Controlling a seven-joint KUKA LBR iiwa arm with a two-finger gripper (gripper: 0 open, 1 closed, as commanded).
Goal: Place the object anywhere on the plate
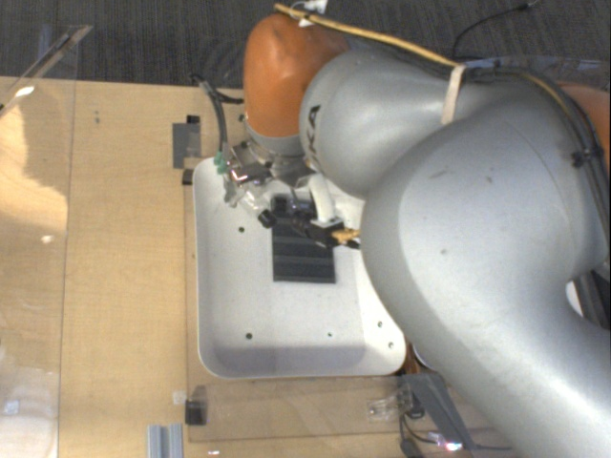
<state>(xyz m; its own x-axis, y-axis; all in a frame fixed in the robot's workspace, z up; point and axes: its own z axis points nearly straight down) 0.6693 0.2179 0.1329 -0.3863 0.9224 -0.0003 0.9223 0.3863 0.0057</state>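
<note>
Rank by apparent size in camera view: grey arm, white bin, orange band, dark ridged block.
1. grey arm, though it is nearest the camera
2. white bin
3. orange band
4. dark ridged block

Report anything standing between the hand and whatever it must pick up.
Nothing visible does. The hand hangs over the white bin, with bare white floor left of it and nearer the camera. The arm covers the bin's right side, so whatever lies under it cannot be judged.
</note>
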